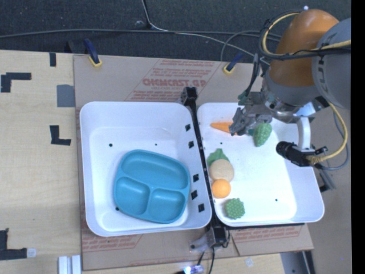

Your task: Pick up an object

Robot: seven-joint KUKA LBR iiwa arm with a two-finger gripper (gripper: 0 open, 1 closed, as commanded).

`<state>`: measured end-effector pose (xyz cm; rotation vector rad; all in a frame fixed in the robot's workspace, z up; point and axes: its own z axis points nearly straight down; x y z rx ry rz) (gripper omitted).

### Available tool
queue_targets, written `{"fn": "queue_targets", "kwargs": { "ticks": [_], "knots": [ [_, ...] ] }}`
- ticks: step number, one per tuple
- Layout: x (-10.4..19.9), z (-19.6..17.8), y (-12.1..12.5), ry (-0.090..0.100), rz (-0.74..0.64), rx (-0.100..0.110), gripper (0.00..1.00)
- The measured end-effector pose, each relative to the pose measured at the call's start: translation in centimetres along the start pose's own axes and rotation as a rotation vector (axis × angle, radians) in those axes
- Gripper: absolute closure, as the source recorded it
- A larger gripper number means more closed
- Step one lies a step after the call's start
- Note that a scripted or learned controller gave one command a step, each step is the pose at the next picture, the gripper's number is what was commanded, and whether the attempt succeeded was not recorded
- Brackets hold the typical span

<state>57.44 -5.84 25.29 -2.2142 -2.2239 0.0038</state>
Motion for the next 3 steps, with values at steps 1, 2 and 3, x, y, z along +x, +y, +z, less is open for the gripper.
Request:
{"fn": "queue_targets", "kwargs": {
  "ticks": [1, 2, 3],
  "knots": [
    [5.5, 1.1, -0.9, 0.0, -0.002, -0.001, 1.0],
    [10.8, 1.7, -4.0, 0.0, -0.002, 0.0, 1.0],
    [16.1, 1.6, -6.2, 0.0, -0.002, 0.0, 1.0]
  ]
}}
